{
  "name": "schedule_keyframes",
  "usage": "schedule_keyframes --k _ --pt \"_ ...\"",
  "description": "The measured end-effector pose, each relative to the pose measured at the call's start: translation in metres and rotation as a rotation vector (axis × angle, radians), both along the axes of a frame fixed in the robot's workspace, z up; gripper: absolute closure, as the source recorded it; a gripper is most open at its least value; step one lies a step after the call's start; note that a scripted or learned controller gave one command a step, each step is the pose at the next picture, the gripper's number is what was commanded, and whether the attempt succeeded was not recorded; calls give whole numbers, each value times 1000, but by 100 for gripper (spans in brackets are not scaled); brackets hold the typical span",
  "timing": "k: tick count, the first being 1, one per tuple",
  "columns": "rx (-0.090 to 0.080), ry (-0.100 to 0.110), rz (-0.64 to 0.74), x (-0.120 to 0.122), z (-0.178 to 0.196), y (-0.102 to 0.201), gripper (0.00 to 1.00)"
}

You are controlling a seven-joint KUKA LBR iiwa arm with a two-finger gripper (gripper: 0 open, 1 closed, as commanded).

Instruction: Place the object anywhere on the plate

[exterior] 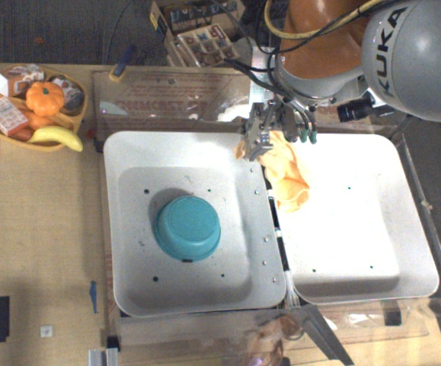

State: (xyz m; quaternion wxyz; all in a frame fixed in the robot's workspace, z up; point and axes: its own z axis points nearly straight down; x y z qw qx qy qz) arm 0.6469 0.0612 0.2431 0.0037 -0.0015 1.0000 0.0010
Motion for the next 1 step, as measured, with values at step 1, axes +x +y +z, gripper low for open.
schedule_keyframes --k 1 --pt "0 3 1 -14 5 49 100"
